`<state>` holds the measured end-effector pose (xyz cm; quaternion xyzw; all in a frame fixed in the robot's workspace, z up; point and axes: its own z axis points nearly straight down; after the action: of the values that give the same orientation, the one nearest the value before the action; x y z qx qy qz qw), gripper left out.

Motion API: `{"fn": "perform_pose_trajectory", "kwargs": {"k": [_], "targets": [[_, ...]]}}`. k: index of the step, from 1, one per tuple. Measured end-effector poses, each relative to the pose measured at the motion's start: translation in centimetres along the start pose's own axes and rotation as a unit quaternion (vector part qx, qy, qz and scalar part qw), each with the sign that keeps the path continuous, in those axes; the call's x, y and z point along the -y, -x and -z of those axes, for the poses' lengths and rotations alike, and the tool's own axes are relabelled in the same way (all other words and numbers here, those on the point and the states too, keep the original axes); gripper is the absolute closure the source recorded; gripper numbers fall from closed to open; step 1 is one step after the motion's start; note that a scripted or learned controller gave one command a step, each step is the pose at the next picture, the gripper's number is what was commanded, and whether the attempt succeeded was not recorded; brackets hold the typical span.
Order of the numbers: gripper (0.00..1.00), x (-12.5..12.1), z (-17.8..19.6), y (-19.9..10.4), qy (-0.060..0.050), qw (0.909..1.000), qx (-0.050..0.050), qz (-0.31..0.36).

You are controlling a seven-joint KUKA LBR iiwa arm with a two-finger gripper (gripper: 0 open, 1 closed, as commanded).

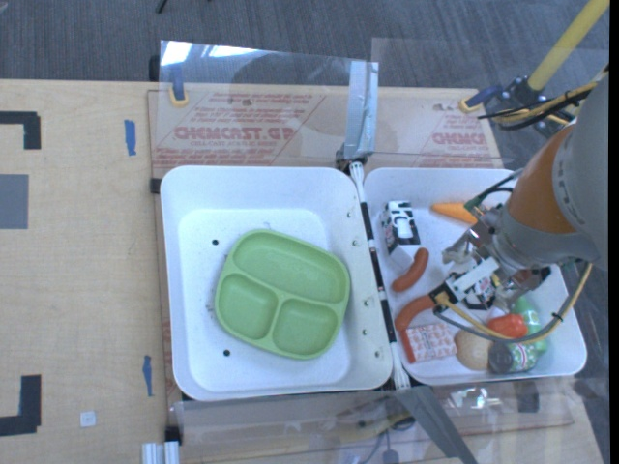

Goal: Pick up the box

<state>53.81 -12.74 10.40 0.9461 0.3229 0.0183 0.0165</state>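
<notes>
A small black and white box (399, 223) lies in the right bin (571, 361), near its upper left corner. A flat red and white patterned box (428, 339) rests by that bin's front edge. My gripper (464, 262) hangs low over the middle of the right bin, to the right of the black and white box and above the patterned one. It touches neither box, and I see nothing held in it.
The right bin also holds an orange carrot (452, 211), a brown sausage (411, 269), a red sausage (414, 309), a tan roll (472, 352), a red tomato (509, 326) and a green-labelled can (515, 358). A green divided plate (280, 293) sits in the left bin (184, 259).
</notes>
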Motion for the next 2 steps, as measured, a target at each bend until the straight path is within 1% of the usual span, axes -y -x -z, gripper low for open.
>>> {"fn": "perform_pose_trajectory", "kwargs": {"k": [1,2], "targets": [[0.0,0.5,-0.1,-2.0,-0.001,0.9986,0.003,-0.052],[0.0,-3.6,-0.3,-4.2,-0.009,0.9934,0.003,-0.114]]}}
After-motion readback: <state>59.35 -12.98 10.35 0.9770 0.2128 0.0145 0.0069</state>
